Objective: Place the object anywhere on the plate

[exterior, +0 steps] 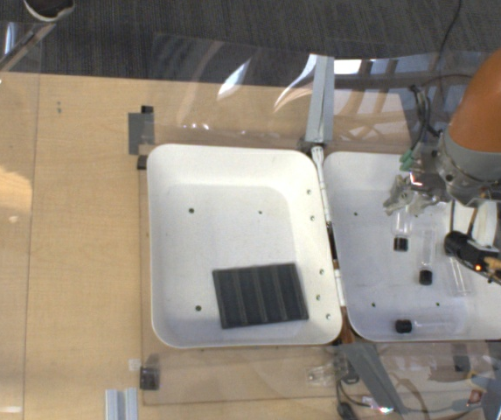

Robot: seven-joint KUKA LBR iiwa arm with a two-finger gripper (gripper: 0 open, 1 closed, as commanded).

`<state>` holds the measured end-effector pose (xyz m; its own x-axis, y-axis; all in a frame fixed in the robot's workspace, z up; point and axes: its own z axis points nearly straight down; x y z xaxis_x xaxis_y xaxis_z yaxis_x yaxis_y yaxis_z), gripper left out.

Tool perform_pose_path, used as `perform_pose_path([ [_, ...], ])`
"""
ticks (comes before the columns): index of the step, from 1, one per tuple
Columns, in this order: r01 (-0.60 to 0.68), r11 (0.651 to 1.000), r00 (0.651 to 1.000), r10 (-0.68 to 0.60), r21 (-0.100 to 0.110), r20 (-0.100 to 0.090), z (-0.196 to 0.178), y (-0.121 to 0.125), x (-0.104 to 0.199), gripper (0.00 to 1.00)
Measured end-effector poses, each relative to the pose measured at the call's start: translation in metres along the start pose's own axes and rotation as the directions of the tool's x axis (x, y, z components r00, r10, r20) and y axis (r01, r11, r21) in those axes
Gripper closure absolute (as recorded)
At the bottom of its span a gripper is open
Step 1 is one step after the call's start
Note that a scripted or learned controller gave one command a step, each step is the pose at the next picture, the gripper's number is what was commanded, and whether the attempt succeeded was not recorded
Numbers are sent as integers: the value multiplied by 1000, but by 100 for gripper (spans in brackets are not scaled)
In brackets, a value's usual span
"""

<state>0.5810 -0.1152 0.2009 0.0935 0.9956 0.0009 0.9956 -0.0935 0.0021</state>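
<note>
**Dark plate in left bin, arm over right bin**

The dark ribbed plate (260, 294) lies flat in the left bin (171, 234), toward its near edge. The gripper (425, 234) hangs over the right bin (355, 304); whether its fingers are apart or together, I cannot tell

Bright, even light; glare streaks on the clear panel (233, 77); focus slightly soft.

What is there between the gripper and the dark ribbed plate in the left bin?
In the camera view, bare white floor of the right bin, then the two bins' adjoining rims, then bare floor of the left bin separate the gripper from the plate.
</note>
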Motion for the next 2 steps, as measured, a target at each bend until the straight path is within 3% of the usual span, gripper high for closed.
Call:
perform_pose_path([
  [1,36,999,999,-36,3,0,20,52,84,100],
  [2,41,999,999,-41,1,2,-27,76,145,100],
])
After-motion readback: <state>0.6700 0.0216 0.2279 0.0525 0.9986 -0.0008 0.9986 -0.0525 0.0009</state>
